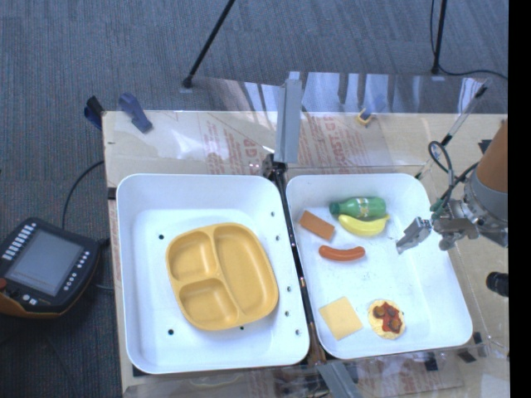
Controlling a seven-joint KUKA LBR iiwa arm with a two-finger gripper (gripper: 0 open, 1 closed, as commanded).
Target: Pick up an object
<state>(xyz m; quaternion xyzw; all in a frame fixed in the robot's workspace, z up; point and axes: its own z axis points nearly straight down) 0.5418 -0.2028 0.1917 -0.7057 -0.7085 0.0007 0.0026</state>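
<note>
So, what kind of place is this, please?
Probably a robotics lab test bench, not a kitchen: two shallow white plastic bins hold toy food such as a yellow plastic banana, a handheld control pendant lies nearby, and tripod legs stand on grey carpet.

Brightly and evenly lit from above, daylight-like, with a cool bluish cast over the carpet [99,31]. Strong glare on the clear sheet [365,98] behind the bench, washed into white streaks. Soft, short shadows beneath the yellow tray [222,277] and the food pieces in the right bin [440,305]. Slightly soft overall, low resolution; blurred most at the gripper [412,235]. White bins near overexposure, little surface detail.
</note>
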